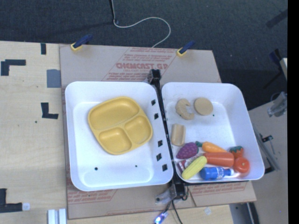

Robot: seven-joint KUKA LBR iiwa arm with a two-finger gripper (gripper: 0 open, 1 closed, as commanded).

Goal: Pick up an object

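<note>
I cannot tell if the hand is open or shut, so aim for what looks like a round cookie [203, 106], well apart from the yellow tray [120, 124], and come straight down over its middle, since it sits alone.

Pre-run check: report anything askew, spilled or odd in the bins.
Nothing spilled or damaged. The yellow divided plate lies turned at an angle in the left bin. The toy food is crowded in the right bin's near corner, the corn cob lying over its neighbours.
</note>
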